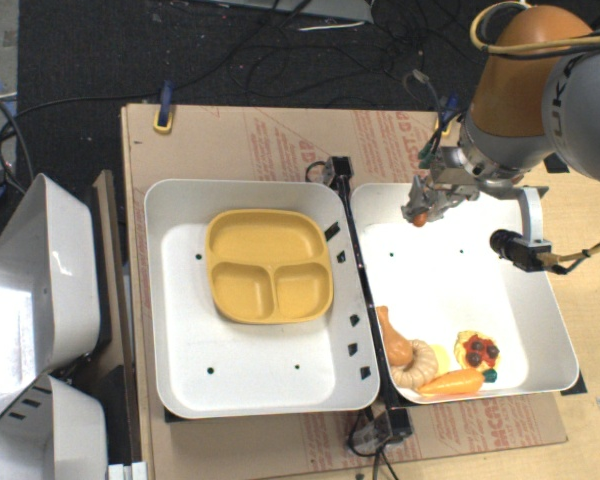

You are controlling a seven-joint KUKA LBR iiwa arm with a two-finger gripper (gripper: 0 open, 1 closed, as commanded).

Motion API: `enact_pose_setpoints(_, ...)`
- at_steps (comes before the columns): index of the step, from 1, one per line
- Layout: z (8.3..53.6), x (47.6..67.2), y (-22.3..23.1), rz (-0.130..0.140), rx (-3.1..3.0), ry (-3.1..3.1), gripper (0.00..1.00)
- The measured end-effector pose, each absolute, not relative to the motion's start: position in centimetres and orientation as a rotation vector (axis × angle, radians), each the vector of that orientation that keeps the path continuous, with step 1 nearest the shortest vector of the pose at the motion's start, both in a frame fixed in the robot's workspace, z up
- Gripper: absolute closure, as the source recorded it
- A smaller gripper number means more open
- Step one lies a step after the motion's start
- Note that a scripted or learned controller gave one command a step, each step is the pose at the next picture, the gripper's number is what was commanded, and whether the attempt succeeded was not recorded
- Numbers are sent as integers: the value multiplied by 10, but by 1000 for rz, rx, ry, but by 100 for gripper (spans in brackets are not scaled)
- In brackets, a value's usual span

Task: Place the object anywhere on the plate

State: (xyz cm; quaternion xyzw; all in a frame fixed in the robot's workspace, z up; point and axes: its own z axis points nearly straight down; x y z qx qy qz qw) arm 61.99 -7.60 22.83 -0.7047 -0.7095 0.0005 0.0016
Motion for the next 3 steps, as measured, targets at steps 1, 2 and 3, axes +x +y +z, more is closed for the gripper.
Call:
enact_pose_setpoints(1, 239, 598, -27, 1, -2212, -2227, 100)
enact_pose_setpoints(2, 242, 585, 22, 0, -2210, -2229, 100)
enact_pose_setpoints(3, 229, 559, 67, 4, -2210, -2227, 100)
